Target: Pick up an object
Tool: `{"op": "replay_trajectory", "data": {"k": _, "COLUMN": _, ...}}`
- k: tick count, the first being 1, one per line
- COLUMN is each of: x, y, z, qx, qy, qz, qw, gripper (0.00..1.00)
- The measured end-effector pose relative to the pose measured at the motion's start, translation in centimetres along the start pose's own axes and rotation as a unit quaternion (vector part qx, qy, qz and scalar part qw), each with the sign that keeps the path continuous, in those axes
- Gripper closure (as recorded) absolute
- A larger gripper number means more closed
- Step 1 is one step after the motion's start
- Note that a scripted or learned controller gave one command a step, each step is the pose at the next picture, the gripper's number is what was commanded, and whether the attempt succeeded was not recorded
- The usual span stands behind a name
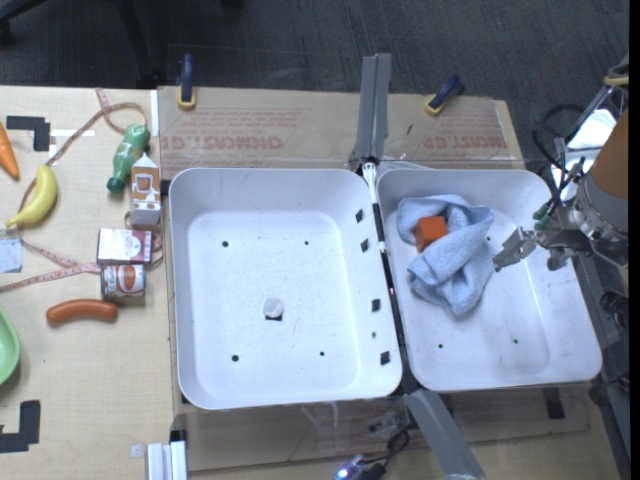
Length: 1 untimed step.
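A crumpled light blue cloth (pixel 452 253) lies in the back left part of the right bin (pixel 520 353), and an orange block (pixel 431 230) is partly wrapped in its upper folds. In the left bin (pixel 205 368) a small grey-white round piece (pixel 273 309) rests on the floor. My gripper (pixel 530 255) hangs over the right bin's right side, just right of the cloth. It is open, one fingertip close to the cloth's right edge, with nothing between the fingers.
Left of the bins, the wooden bench holds a banana (pixel 35 198), a green bottle (pixel 128 154), a small carton (pixel 145 193), a can (pixel 124 280), a sausage (pixel 82 312) and a measuring tape (pixel 75 133). Cardboard (pixel 270 128) lies behind the bins.
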<state>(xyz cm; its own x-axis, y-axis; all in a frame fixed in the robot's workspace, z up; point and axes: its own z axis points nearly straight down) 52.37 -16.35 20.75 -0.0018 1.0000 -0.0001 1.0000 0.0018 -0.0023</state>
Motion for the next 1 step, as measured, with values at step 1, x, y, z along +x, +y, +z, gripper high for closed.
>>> {"op": "replay_trajectory", "data": {"k": 1, "x": 6.22, "y": 4.67, "z": 10.52, "qx": 0.000, "qy": 0.000, "qz": -0.037, "qw": 0.9993, "gripper": 0.00}}
